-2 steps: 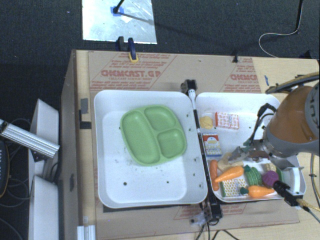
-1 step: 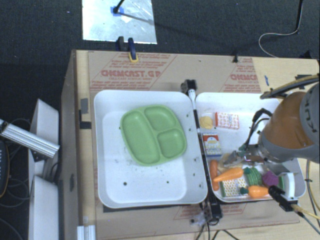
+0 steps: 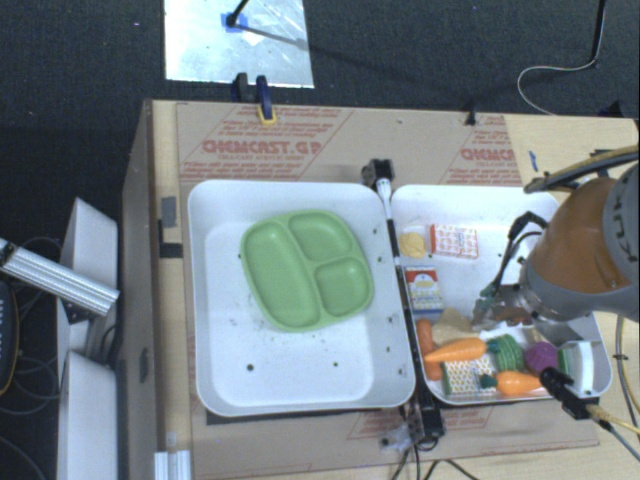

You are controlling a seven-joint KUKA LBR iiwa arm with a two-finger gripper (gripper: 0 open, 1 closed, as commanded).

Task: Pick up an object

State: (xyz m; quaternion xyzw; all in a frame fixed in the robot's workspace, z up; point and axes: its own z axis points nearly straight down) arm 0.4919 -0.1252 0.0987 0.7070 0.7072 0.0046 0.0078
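1. Overhead, a table (image 3: 300, 138) is covered by a flat tan cardboard sheet printed in red with "CHEMCAST GP", readable at the left and repeated at the right.
2. Two shallow white bins with rounded corners sit side by side on it, touching along a dark centre seam.
3. One grey arm (image 3: 590, 238) with an orange band enters from the right, its bulky rounded body hanging over the right bin (image 3: 470, 213).
4. One pale green plastic tray (image 3: 305, 268) lies tilted in the middle of the left bin (image 3: 225, 368); it is smooth, with rounded corners and three compartments.
5. The jaws (image 3: 492, 313) sit low in the right bin, just above the cluster of toy food; I cannot tell how far apart they stand or whether they grip anything.
6. The things available to pick up all lie in the right bin: two orange carrots (image 3: 455, 350) near the front, one small white box with red print (image 3: 454, 240) at the back, one red-and-white carton (image 3: 424, 288) near the seam, one yellow lump (image 3: 412, 243) beside the box, one purple rounded piece (image 3: 541, 354), one green ridged piece (image 3: 508, 349) and one small speckled packet (image 3: 465, 375). Their writing is too small to read.
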